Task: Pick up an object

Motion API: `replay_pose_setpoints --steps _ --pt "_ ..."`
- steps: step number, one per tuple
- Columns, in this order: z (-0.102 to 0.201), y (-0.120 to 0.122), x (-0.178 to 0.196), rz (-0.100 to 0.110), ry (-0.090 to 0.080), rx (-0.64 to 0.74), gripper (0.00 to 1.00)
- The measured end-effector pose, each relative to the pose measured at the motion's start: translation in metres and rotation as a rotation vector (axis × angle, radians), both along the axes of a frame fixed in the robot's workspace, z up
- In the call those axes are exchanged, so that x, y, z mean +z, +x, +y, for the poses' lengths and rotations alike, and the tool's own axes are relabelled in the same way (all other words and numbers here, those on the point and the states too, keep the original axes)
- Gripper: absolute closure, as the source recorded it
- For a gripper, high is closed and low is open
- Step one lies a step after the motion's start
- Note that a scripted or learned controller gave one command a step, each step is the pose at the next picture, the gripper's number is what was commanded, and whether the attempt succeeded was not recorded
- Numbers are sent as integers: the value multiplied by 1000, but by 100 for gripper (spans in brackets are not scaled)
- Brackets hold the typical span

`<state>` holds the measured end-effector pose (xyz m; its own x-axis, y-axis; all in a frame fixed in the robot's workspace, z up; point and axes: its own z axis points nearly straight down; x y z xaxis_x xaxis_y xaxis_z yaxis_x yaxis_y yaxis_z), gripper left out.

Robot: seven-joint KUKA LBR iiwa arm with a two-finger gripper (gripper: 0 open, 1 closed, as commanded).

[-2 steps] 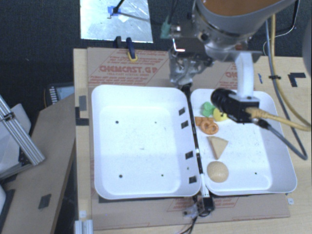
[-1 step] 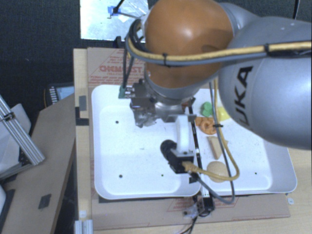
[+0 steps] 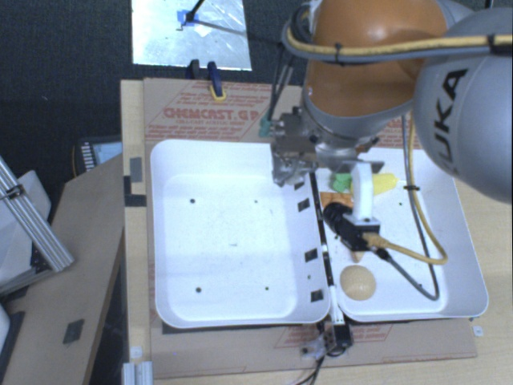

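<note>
Seen from above, the tool hung toward the back of the bins, over the rim where the left bin met the right bin. Whether it was open or closed, or held anything, could not be told. In the right bin a tan ball lay near the front. A green piece, a yellow piece and an orange piece lay farther back, close to the tool.
</note>
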<state>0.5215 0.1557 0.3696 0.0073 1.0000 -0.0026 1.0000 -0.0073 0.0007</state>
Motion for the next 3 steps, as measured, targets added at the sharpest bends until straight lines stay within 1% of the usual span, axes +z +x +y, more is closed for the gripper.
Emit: replay_pose_setpoints --steps 1,2,3 --pt "-91 -22 175 -19 5 1 100" --pt "-11 -35 166 -2 5 17 100" --pt "51 -36 146 1 4 17 100"
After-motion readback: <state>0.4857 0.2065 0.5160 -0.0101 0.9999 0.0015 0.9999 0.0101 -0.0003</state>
